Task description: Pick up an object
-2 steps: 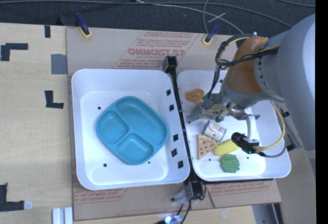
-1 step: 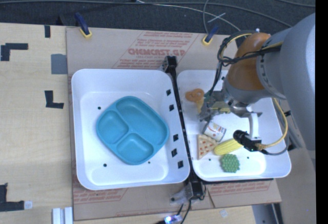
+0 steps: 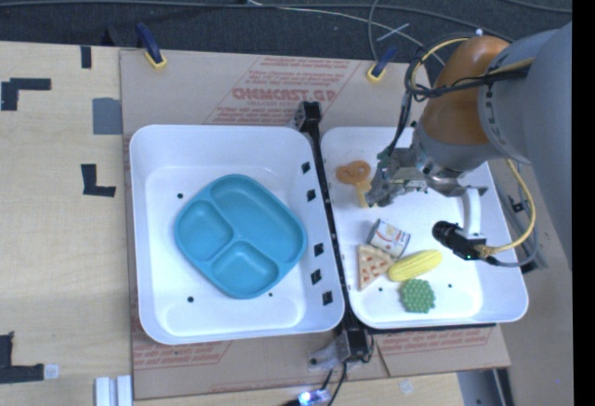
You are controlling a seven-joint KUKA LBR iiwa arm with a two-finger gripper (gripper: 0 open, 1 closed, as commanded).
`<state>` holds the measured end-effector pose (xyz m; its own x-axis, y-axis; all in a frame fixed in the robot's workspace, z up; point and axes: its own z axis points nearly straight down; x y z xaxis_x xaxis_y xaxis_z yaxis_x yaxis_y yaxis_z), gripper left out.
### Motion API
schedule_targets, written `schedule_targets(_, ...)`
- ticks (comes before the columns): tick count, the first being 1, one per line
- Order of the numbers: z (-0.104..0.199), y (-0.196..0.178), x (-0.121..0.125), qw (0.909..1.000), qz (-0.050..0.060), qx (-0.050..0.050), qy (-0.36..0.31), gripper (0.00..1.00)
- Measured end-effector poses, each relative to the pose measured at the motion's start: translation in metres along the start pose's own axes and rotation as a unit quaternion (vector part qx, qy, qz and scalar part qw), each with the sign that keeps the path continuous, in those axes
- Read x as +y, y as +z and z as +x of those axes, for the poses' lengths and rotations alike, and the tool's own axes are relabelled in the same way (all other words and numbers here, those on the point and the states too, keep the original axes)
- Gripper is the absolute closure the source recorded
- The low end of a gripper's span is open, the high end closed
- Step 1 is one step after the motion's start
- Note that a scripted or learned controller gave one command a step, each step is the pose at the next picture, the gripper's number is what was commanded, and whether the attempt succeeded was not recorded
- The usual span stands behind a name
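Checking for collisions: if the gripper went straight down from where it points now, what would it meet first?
Probably bare floor of the right bin, just right of the orange toy; the gripper hangs close beside it, but depth is unclear.

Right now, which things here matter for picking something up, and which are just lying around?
For the job: end effector; right bin; pretzel; carton; pizza slice; corn; broccoli.

Lying about: blue tray; left bin; two clamps; cardboard.
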<state>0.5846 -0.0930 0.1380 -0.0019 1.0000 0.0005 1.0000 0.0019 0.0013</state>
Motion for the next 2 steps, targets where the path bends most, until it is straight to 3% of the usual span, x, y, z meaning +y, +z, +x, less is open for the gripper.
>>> schedule_targets(2,0.0,-0.102,0.002,1.0,-0.001,0.0,0.0,1.0)
